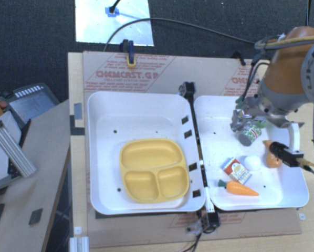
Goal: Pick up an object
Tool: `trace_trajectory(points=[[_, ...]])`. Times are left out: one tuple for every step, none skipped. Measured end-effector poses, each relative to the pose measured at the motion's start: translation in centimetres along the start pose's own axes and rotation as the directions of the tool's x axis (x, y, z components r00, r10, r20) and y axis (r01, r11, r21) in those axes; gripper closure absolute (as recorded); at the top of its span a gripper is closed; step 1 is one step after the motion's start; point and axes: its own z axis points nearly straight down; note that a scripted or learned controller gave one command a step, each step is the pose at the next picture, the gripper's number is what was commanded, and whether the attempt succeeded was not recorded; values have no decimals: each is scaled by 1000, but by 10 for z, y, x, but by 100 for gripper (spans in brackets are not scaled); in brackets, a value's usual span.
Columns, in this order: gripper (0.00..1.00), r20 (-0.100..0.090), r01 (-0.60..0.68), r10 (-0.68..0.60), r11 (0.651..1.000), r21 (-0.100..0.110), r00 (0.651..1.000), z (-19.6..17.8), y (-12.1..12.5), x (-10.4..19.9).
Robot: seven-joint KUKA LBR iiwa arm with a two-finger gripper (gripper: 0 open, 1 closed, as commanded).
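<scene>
My gripper (242, 123) is down in the right bin (293, 196), in its far half. A small grey can with a green label (251, 136) lies right under and just in front of it, touching or nearly touching the gripper. Closer to the front lie a white egg (253, 163), a small red and white carton (236, 170) and an orange carrot with a green top (241, 189). An orange-brown rounded item (272, 160) sits to the right of the egg, partly hidden by the robot's own parts.
The left bin (102, 140) holds a yellow divided plate (154, 169) at its front middle. A black clip strip (194, 140) runs along the divider between the bins. The arm's wrist (291, 72) looms over the right bin's far right corner.
</scene>
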Motion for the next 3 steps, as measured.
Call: trace_trajectory(points=[[100, 1, -1, 1, 1000, -1, 1000, -1, 22, 45], [100, 0, -1, 1, 1000, -2, 1000, -12, 40, 96], [100, 1, -2, 2, 1000, 1, 1000, -8, 45, 141]])
